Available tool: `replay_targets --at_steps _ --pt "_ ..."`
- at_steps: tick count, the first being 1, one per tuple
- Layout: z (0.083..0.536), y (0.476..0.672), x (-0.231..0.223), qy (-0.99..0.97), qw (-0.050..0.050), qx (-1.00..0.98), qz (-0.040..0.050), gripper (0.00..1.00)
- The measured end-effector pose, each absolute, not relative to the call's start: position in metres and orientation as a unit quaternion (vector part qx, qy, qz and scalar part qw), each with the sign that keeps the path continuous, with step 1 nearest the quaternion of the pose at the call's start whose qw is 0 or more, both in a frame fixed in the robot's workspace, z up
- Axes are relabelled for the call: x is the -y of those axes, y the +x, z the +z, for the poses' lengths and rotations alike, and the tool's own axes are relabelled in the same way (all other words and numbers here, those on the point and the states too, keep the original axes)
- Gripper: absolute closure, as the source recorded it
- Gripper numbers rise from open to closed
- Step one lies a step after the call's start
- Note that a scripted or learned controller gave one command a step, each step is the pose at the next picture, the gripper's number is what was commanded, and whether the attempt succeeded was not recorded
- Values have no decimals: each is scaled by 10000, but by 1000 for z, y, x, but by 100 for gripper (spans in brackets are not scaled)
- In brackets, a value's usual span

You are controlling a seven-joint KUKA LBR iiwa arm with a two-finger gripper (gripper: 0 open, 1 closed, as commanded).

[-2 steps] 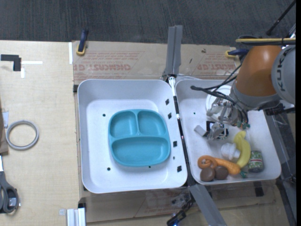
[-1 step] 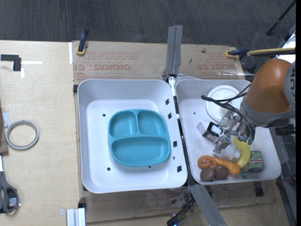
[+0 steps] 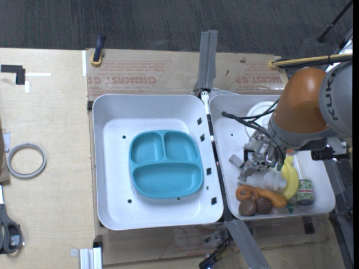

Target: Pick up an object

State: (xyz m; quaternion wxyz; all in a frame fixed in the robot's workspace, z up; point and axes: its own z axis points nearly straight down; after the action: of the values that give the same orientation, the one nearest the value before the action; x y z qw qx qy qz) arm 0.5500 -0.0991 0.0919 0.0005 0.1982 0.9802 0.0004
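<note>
My gripper hangs low over the middle of the right bin, with the orange-banded wrist above it. Just right of it lies a yellow banana. Toward the bin's front edge I see an orange carrot-shaped toy, two brown round pieces and a small green-labelled can. A clear, pale object lies between the gripper and the banana. Nothing shows between the gripper's tips.
The left bin holds a teal divided plate. A white plate lies at the back of the right bin, partly under the arm. On the bench to the left are a tape roll and scissors.
</note>
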Motion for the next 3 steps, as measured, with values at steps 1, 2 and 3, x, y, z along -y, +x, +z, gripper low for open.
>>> replay_targets --at_steps 1,2,3 --pt "92 533 162 1642 10 -9864 -2 0" --pt "93 610 217 1533 21 -9882 2 0" --pt "93 558 222 1478 18 -9890 -5 0"
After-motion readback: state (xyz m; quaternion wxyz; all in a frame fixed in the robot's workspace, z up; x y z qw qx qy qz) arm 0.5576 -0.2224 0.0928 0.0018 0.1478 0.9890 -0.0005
